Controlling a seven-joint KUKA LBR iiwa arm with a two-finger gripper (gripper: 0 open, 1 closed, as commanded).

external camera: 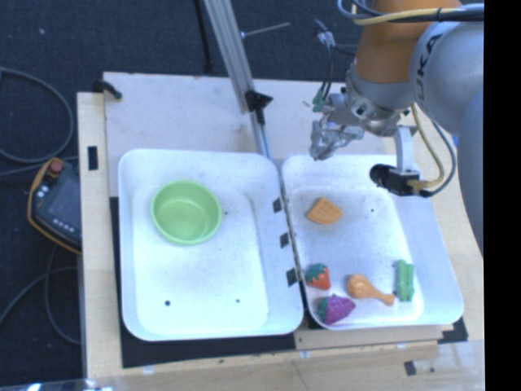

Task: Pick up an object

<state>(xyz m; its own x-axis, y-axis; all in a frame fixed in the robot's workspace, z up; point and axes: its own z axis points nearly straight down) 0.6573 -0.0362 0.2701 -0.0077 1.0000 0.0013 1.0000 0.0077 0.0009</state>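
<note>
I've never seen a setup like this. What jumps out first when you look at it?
Probably the big grey and orange arm reaching in at the upper right, its gripper above the far edge of the right bin. Next, the bright green bowl sitting alone in the left bin. Then the small colourful toy foods in the right bin, such as the orange piece and the strawberry.

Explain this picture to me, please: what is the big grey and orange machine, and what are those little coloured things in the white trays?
It is a robot arm, seen by one camera fixed above the bench. Its gripper hangs over the far edge of the right bin, with nothing visibly held. That bin holds toy foods: an orange wedge, a strawberry, a purple grape bunch, an orange drumstick and a green piece. The left bin holds a green bowl. The arm's job is to pick up an object.
</note>
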